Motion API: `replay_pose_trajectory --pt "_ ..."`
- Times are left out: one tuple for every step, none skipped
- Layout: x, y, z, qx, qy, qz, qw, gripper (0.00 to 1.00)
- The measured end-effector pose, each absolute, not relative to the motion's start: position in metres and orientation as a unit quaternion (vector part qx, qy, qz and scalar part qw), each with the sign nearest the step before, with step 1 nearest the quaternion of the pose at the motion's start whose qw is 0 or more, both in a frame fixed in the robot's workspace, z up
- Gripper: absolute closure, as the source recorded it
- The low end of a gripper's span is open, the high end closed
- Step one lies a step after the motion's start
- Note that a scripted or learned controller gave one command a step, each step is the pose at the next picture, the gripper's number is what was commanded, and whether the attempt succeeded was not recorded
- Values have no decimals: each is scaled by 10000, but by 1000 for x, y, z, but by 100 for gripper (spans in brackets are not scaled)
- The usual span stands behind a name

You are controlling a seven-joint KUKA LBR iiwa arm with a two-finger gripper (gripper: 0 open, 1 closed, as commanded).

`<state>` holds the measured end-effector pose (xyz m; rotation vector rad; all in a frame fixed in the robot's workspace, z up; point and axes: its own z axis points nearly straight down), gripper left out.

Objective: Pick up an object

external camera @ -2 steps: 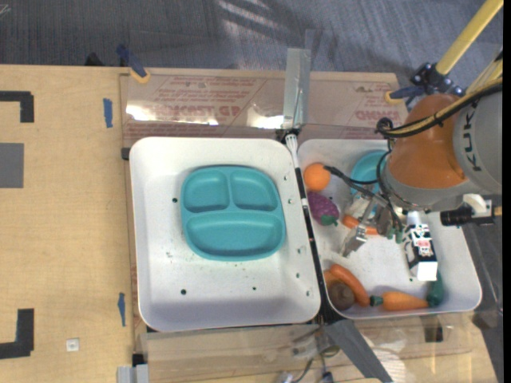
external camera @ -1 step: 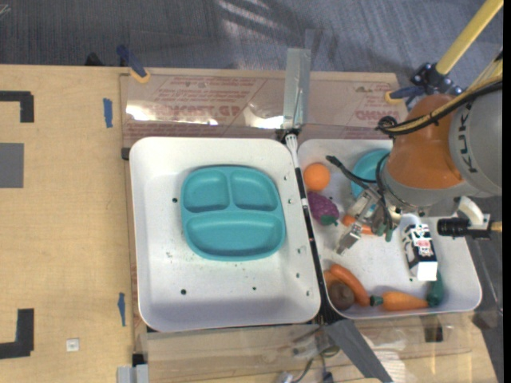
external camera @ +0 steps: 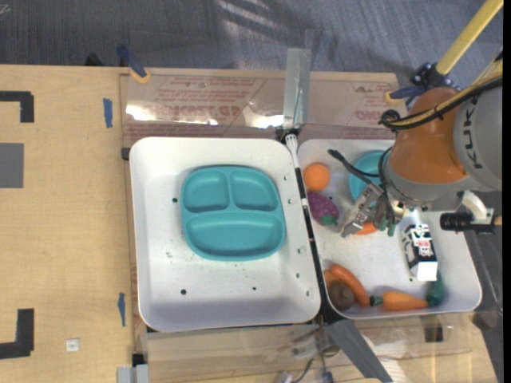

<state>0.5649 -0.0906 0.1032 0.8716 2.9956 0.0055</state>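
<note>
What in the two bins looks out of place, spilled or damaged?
Nothing stands out. The teal divided plate lies flat in the left bin. The toy carrot, orange ball and purple toy lie loose in the right bin, unspilled.

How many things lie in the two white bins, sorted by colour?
Teal: 3, the divided plate, a bowl partly behind the arm, a small piece.
Orange: 3, a ball, two carrots.
Purple: 1, a toy.
White and black: 1, a small item.
Total: 8, counting what is visible.
</note>
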Motion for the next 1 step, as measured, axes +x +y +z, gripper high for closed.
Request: replay_pose_trajectory --pt "580 -27 191 2635 9646 31 72 100"
